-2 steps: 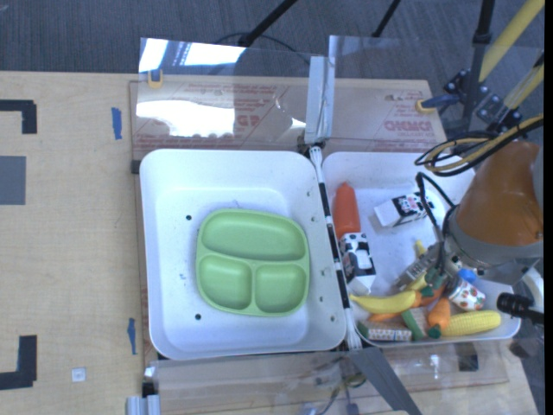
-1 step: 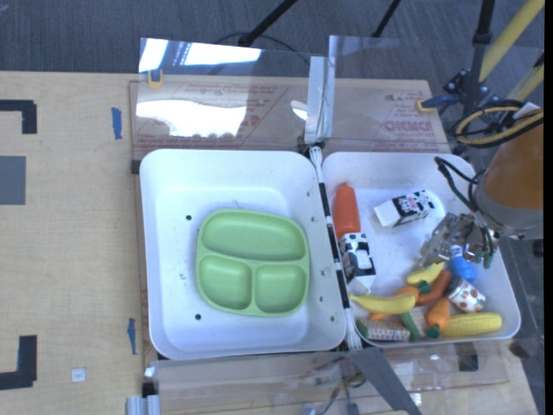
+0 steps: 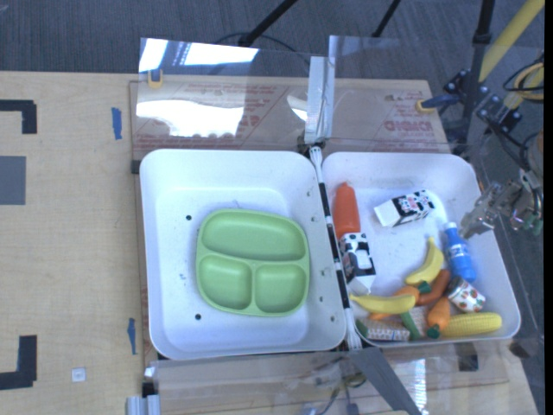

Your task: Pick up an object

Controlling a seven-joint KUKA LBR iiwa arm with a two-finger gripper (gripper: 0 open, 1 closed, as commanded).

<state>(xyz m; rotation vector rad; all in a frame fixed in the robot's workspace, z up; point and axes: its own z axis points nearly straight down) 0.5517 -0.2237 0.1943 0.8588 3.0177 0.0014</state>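
Observation:
The right bin (image 3: 449, 167) holds several toys. An orange bottle (image 3: 346, 208) lies by its left wall, above a black-and-white carton (image 3: 359, 256). A white cow-patterned box (image 3: 406, 207) lies near the middle. A blue bottle (image 3: 458, 253), two bananas (image 3: 425, 266) (image 3: 384, 302), a carrot (image 3: 439, 311) and a corn cob (image 3: 471, 324) crowd the near right corner. My gripper (image 3: 486, 214) is a grey metal shape at the bin's right rim, just above the blue bottle, with nothing visibly held.
The left bin (image 3: 164, 232) contains a green divided plate (image 3: 251, 262). A clear upright panel (image 3: 318, 102) stands behind the seam between the bins. Tripod legs and cables sit off the bench at the back right.

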